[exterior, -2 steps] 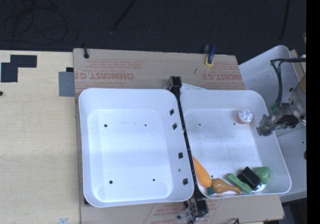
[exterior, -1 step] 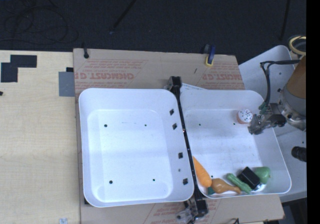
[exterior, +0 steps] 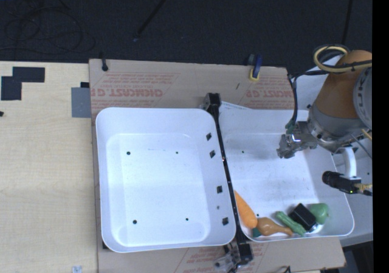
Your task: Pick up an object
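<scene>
**Arm over the right bin, objects clustered at the near wall**

The gripper (exterior: 290, 146) sits over the right bin (exterior: 267, 162) near its far right side; whether it is spread or pressed together cannot be told. Nothing is seen in its grasp. Well apart, against the bin's near wall, lie an orange carrot-shaped piece (exterior: 245, 208), a tan piece (exterior: 268, 225), a green stick (exterior: 289, 222), a black block (exterior: 302, 216) and a green lump (exterior: 319, 210). The left bin (exterior: 158, 180) adjoins.

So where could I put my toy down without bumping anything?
The left bin has a bare white floor from wall to wall. The right bin has bare floor in its middle, between the black divider and the hand. Its near edge is crowded: carrot, green toy and black block lie bunched together.
</scene>
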You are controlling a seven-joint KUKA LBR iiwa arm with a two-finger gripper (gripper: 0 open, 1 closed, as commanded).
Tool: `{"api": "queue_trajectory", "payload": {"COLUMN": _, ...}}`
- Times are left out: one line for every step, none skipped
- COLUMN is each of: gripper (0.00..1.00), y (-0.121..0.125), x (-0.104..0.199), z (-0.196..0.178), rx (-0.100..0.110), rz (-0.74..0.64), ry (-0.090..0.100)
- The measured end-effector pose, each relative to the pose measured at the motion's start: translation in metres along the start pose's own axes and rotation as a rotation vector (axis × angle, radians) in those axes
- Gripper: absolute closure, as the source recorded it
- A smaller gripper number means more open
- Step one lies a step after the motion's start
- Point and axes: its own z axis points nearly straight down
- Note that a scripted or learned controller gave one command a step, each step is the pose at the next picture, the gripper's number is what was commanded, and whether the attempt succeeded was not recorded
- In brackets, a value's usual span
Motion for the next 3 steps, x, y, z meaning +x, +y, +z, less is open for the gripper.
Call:
{"api": "queue_trajectory", "payload": {"gripper": 1.0, "y": -0.031, "x": 0.075, "z": 0.051, "rx": -0.002, "rz": 0.0, "ry": -0.003}}
{"api": "queue_trajectory", "payload": {"gripper": 1.0, "y": -0.031, "x": 0.071, "z": 0.04, "rx": 0.0, "rz": 0.006, "ry": -0.001}}
{"api": "queue_trajectory", "payload": {"gripper": 1.0, "y": -0.042, "x": 0.15, "z": -0.055, "rx": -0.01, "rz": -0.005, "ry": 0.001}}
